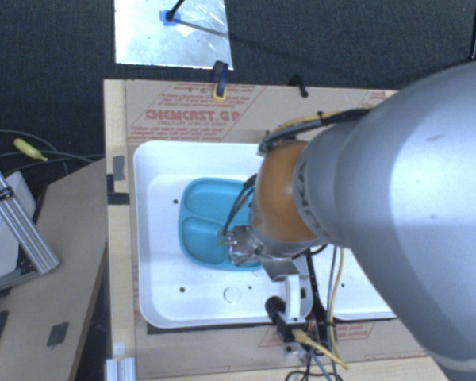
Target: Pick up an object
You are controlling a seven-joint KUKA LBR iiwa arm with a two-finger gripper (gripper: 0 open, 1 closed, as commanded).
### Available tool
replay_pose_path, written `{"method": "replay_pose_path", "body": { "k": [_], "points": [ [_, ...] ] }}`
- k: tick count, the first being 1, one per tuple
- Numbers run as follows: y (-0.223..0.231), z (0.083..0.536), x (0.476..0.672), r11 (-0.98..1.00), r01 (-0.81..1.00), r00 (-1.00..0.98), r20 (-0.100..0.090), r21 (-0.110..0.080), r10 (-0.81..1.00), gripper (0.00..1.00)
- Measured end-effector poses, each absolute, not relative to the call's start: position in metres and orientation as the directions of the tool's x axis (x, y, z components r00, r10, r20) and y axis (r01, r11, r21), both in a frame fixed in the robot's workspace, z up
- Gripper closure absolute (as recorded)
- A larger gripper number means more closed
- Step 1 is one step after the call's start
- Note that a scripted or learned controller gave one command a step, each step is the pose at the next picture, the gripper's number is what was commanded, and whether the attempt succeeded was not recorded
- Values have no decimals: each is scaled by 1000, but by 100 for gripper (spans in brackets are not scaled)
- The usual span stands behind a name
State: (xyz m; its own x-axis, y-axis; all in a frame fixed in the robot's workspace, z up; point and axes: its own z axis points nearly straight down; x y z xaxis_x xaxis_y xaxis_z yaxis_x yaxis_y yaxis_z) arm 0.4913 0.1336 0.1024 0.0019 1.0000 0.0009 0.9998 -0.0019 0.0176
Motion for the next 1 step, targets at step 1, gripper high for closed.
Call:
{"method": "replay_pose_path", "body": {
  "k": [1],
  "points": [
    [131, 88, 491, -2, 1000, 2, 1, 16, 1000, 100]
  ]
}}
